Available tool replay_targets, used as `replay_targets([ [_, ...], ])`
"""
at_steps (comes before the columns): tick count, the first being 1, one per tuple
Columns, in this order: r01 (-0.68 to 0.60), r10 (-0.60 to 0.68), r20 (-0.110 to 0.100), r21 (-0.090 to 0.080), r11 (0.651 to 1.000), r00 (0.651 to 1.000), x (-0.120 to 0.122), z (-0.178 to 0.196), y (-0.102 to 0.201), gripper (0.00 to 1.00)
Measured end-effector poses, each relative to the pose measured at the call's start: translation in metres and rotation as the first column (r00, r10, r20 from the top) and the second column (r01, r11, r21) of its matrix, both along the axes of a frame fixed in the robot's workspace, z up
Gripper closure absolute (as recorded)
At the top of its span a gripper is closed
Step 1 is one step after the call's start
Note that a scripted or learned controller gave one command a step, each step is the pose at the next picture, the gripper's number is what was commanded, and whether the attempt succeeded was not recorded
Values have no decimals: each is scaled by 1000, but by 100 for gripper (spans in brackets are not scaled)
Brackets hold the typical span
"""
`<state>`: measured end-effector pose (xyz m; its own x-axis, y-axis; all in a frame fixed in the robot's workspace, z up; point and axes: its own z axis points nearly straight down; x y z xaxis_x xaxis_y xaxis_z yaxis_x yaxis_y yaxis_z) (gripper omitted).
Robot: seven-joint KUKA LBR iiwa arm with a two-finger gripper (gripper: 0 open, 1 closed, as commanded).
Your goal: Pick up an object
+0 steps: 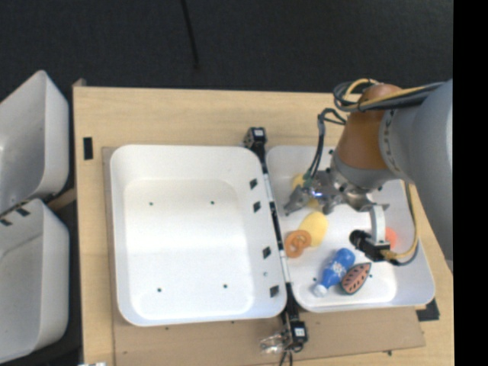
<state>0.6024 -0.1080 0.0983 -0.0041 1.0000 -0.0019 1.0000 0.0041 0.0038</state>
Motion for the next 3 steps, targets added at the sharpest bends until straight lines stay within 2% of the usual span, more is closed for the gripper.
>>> replay_targets([
  [1, 1, -1, 2, 1, 1000, 1000, 48, 4, 5, 0],
  [2, 12, -12, -8, -1, 1000, 1000, -25, 3, -59, 0],
  [3, -2, 2, 3, 1, 1000, 1000, 43, 4, -12, 0],
])
